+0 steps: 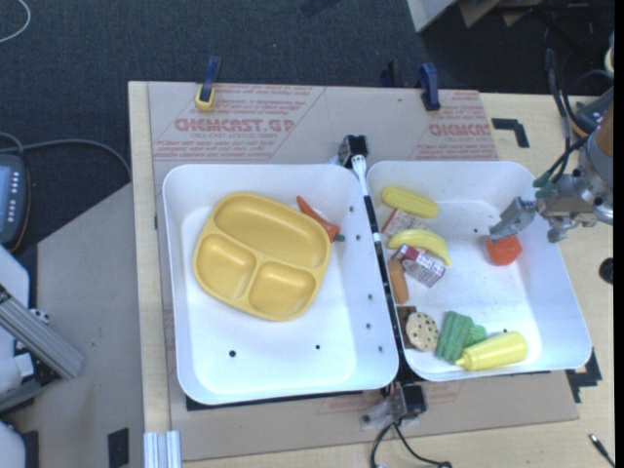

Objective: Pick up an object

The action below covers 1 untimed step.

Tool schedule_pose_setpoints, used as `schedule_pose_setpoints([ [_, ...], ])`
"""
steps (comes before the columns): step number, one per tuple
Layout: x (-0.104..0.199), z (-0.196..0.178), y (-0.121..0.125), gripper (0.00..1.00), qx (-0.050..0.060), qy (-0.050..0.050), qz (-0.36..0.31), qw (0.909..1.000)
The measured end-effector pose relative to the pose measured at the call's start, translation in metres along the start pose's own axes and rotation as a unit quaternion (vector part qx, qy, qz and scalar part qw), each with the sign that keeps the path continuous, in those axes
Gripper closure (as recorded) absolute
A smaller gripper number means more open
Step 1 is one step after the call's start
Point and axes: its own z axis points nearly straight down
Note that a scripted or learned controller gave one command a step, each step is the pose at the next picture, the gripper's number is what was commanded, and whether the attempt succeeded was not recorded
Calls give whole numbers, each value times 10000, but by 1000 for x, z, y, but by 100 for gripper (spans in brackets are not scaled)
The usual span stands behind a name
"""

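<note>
My gripper (534, 228) hangs over the right side of the right bin (556, 305), reaching in from the right, open with nothing between its fingers. A small red-orange tomato-like piece (503, 252) lies on the bin floor just below and in front of the left finger (509, 221). Elsewhere in this bin lie a yellow corn cob (409, 202), a banana (421, 242), a small wrapped packet (422, 265), a thin brown sausage (398, 284), a cookie (422, 331), a green vegetable (456, 334) and a yellow oblong piece (492, 351).
The left bin (185, 339) holds a yellow divided plate (261, 256) and an orange carrot (318, 218) by the plate's upper right edge. A ridge (375, 271) separates the two bins. Cables (561, 96) hang near the arm at the right.
</note>
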Motion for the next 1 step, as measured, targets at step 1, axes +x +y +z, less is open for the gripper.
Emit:
schedule_pose_setpoints([
  [1, 0, -8, 3, 0, -71, -15, -16, 10000],
])
